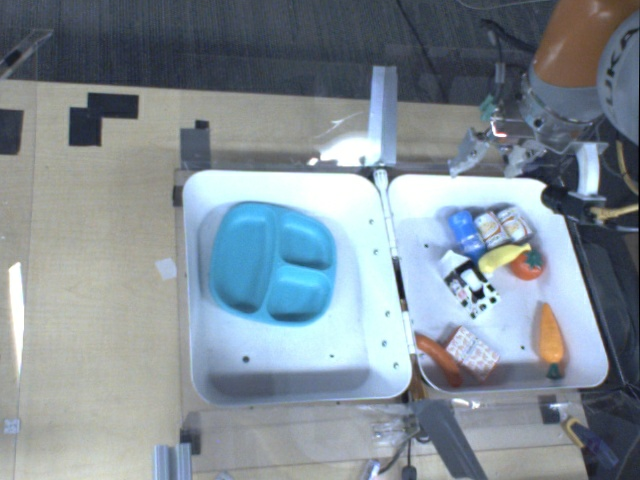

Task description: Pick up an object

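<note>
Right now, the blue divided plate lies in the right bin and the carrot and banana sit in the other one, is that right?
Not quite: the camera view shows the blue divided plate in the left bin. The carrot and banana sit in the other one, the right bin.

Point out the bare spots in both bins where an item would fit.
Left bin: bare floor below the blue tray, along the near wall. Right bin: a bare patch at lower centre, between the checkered packet and the carrot, and a strip along the far wall. Its middle is crowded around the banana.
</note>
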Robot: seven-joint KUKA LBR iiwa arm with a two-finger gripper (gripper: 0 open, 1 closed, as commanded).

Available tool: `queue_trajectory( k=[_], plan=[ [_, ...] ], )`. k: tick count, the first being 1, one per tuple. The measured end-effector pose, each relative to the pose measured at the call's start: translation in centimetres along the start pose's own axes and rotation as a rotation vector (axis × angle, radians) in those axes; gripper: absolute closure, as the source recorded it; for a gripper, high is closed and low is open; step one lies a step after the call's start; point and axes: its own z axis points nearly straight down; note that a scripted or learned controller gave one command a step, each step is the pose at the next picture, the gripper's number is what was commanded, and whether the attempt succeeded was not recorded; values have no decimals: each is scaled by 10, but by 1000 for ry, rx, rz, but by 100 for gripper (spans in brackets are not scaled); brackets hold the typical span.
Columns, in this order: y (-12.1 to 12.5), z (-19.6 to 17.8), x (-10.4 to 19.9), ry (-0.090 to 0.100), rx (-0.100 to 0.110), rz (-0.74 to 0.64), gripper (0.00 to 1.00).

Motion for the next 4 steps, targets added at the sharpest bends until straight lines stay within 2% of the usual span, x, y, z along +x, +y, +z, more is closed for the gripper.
queue_trajectory(
  k=[1,2,3,4],
  plan=[
    [1,134,-28,0,2,-60,0],
    [-15,106,-29,0,-1,-204,0],
    [-11,156,-71,16,-8,17,0],
    [-9,144,-72,6,-15,12,100]
  ],
)
